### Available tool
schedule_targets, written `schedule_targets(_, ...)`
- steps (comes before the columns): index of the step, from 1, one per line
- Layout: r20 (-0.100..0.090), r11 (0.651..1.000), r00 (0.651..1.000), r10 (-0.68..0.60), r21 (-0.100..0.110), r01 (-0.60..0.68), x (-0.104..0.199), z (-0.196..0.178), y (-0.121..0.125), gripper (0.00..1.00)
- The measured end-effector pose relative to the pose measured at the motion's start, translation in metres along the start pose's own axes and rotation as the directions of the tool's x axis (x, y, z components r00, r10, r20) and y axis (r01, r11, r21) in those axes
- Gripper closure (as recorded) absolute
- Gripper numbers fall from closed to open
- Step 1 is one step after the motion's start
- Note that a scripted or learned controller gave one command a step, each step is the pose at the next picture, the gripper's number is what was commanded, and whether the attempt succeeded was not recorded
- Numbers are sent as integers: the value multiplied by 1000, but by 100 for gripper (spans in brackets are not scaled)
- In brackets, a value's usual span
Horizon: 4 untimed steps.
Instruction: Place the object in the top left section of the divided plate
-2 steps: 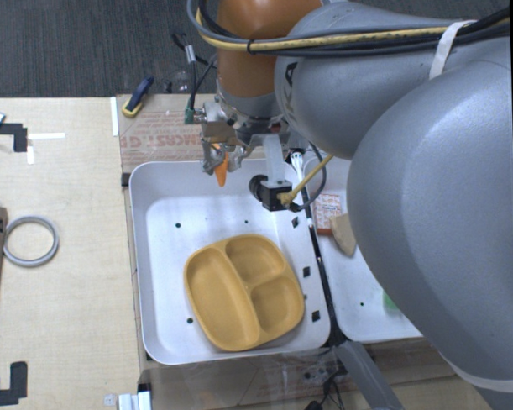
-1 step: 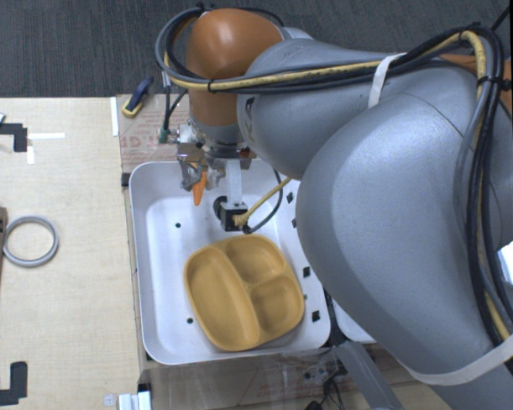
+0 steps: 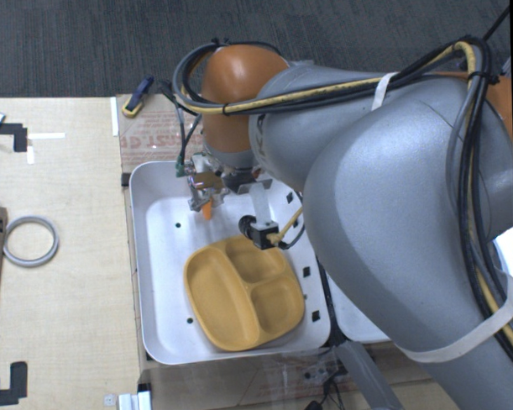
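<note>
A yellow divided plate (image 3: 222,298) lies in the left white bin (image 3: 160,329), toward its near right. It has one large section on the left and two smaller ones on the right. My gripper (image 3: 206,196) hangs over the bin's far part, just beyond the plate's far-left rim. A small orange object (image 3: 207,212) sticks out from between its fingertips, and the gripper is shut on it. The grey arm and its orange band (image 3: 235,75) cover the bin's far right corner.
The right bin (image 3: 355,324) is mostly hidden under the arm. A grey tape roll (image 3: 29,240) lies on the wooden bench at the left. A blue and yellow clamp (image 3: 139,95) sits beyond the left bin's far left corner. A black part with a yellow cable (image 3: 262,233) hangs near the plate's far rim.
</note>
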State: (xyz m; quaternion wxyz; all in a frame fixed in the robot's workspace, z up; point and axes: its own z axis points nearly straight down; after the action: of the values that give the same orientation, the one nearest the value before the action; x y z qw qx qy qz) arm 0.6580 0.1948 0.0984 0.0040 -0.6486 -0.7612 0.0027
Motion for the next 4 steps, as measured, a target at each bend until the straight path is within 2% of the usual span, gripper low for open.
schedule_targets(1, 5, 999, 999, -53, -8, 53, -77, -149, -12, 100)
schedule_targets(2, 5, 997, 997, 71, -8, -71, 5, -281, -2, 100)
schedule_targets(4, 12, 998, 997, 71, -2, -71, 3, -294, -1, 100)
